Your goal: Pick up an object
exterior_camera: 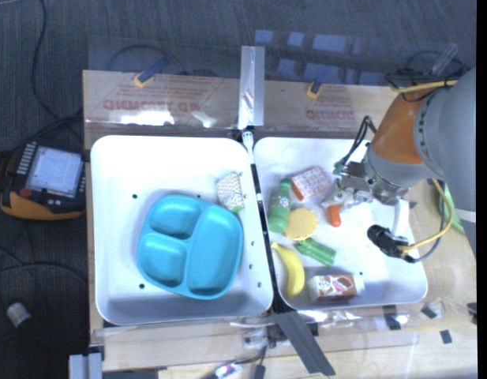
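Inside right bin, gripper low over small orange carrot; carrot's long axis runs roughly top to bottom of view, slightly tilted. Banana and juice carton lie near the front wall.

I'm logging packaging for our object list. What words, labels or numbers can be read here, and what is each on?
No text reads clearly.
Red print on the board behind the bins: blurred.
Red-and-white carton: markings too small.
Brown carton: label unreadable.
Handheld screen: glare, unreadable.
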You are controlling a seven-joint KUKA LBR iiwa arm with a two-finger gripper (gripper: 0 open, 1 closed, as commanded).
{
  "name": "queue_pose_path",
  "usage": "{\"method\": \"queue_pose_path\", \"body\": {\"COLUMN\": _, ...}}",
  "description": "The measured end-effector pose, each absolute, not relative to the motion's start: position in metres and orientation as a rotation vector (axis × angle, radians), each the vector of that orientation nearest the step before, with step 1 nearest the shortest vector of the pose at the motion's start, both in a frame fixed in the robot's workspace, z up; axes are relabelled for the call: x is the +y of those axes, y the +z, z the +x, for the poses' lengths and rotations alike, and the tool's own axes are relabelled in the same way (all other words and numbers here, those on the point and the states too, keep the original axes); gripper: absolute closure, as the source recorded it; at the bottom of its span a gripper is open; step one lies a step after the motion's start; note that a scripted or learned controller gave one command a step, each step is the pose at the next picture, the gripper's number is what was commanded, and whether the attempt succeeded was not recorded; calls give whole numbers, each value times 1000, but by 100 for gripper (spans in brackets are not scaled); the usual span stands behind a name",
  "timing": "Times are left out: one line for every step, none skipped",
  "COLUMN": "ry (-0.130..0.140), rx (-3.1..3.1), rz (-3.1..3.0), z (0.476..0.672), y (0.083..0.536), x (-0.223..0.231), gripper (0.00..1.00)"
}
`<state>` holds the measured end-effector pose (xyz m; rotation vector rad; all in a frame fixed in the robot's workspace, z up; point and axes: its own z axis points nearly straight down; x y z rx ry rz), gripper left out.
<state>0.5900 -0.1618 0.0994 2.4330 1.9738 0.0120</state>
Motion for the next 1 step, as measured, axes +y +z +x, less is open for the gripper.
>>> {"method": "queue_pose_path", "body": {"ry": -3, "rx": 2381, "rz": 2048, "z": 557, "y": 246, "x": -120, "gripper": 100}}
